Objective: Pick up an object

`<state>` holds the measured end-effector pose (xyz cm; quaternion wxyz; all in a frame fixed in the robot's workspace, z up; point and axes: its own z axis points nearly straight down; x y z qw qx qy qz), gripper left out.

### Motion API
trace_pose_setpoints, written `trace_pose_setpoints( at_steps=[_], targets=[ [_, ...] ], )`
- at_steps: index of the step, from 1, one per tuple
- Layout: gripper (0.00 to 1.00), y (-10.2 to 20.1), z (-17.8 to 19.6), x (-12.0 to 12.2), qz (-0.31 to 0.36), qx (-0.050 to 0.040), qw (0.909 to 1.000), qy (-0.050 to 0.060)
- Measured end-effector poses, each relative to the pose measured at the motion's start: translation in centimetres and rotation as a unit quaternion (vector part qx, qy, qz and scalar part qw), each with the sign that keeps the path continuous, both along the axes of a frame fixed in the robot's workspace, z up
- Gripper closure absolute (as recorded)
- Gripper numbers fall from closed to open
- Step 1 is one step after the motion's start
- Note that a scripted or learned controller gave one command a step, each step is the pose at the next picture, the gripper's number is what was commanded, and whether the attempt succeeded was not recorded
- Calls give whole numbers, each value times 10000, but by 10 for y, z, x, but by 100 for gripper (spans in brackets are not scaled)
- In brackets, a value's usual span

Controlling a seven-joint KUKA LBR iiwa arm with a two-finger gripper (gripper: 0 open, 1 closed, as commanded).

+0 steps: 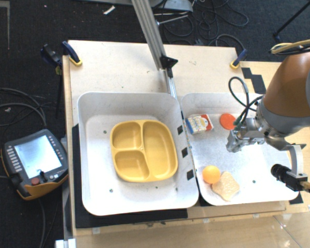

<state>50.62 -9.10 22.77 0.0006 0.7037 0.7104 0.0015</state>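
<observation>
The right bin (258, 164) holds several small objects. A white and orange carton (199, 123) lies at its far left, and a flat red-orange disc (227, 120) sits beside it. An orange ball (211, 174) and a tan, biscuit-like piece (226, 186) lie side by side near the front. My gripper (234, 142) hangs over the middle of this bin, just in front of the disc and right of the carton. Nothing shows in its grasp.
The left bin (93, 118) bears a yellow divided plate (143, 150). A slanted metal pole (154, 32) comes down to the wall between the bins. Black cables (241, 99) loop by my wrist. A teach pendant (35, 161) lies off the bench at the left.
</observation>
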Motion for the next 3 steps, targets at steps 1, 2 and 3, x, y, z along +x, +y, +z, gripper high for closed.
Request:
trace_pose_setpoints(
  at_steps=[1, 2, 3],
  targets=[
    [100, 64, -3, 2, -2, 8, 10000, 17],
    [100, 119, -10, 7, -6, 1, 10000, 22],
    [100, 182, -3, -3, 2, 5, 10000, 18]
  ],
)
